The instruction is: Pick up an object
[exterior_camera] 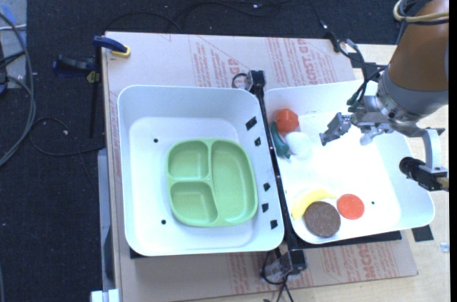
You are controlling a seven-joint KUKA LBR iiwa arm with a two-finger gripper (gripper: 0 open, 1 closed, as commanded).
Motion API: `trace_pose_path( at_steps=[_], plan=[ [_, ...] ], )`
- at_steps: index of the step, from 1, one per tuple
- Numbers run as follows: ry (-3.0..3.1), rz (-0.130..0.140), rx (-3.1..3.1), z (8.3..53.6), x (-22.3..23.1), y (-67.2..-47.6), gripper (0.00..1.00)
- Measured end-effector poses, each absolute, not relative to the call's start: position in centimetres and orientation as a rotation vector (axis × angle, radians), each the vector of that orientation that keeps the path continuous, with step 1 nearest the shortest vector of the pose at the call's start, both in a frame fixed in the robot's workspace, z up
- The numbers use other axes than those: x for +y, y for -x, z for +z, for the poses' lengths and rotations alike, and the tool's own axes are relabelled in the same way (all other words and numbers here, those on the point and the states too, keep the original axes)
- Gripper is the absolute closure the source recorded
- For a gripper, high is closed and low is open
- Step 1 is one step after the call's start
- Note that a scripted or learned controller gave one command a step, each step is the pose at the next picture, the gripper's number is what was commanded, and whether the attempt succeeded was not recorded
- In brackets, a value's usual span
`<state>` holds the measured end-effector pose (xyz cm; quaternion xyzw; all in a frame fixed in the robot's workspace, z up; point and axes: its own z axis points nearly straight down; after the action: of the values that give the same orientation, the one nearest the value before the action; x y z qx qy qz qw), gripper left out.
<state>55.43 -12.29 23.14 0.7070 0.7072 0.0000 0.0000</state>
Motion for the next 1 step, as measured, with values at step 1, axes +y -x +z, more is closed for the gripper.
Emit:
trace_pose_path(
  at_steps=[1],
  plan=[
    [-2.222,-0.001,2.22,9.11,-14.64,-55.72,0.0]
  ],
)
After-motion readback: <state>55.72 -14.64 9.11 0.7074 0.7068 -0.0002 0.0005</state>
